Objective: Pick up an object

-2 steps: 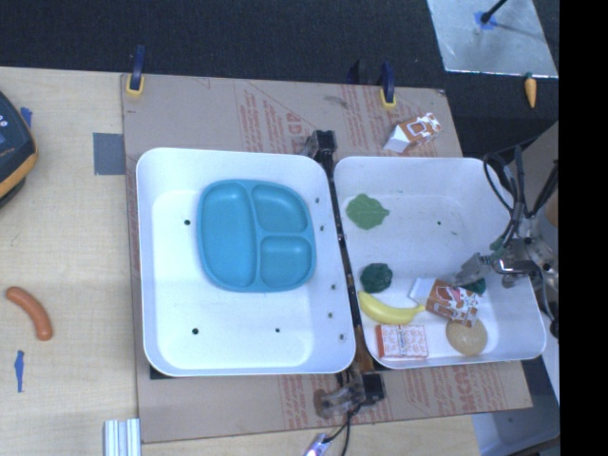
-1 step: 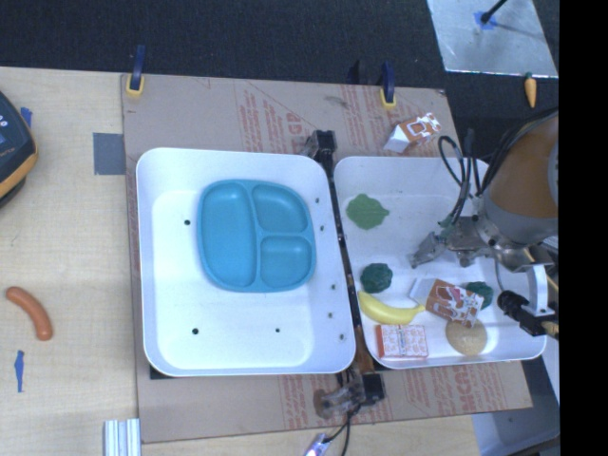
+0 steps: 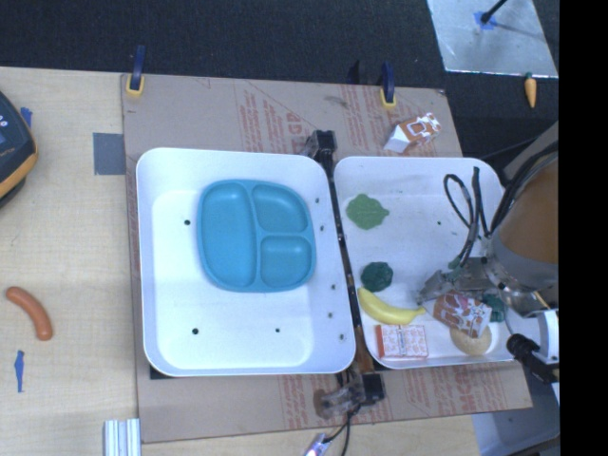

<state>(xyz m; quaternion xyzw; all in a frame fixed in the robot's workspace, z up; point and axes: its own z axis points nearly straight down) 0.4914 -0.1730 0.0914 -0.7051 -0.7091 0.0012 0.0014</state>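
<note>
Objects in right bin: a yellow banana (image 3: pixel 389 307), a dark green broccoli-like piece (image 3: pixel 376 275), a light green leafy piece (image 3: pixel 366 211), a small white-and-red carton (image 3: pixel 401 341) lying flat, a red-and-white wrapped packet (image 3: pixel 462 311) and a tan round bun-like item (image 3: pixel 472 339) just under it.
Layout: banana lies between the dark green piece above and the carton below; packet and bun sit at the bin's lower right corner.
Gripper (image 3: pixel 446 281): low over the right bin, just left of the packet's upper edge; whether it is spread or closed cannot be told, and no object is seen between its parts.
Arm (image 3: pixel 534 226): enters from the right edge, grey with orange, black cables looping over the bin's right side.
Right bin (image 3: pixel 418 183): white, shallow, touching the left bin along their shared edge.
Left bin (image 3: pixel 176 283): white, holding a blue divided plate (image 3: pixel 256 235) with three compartments.
Bench (image 3: pixel 57 245): a brown cardboard sheet (image 3: pixel 247 112) under both bins, a small carton (image 3: pixel 412 132) above the right bin, a toy sausage (image 3: pixel 30 312) well to the left.
</note>
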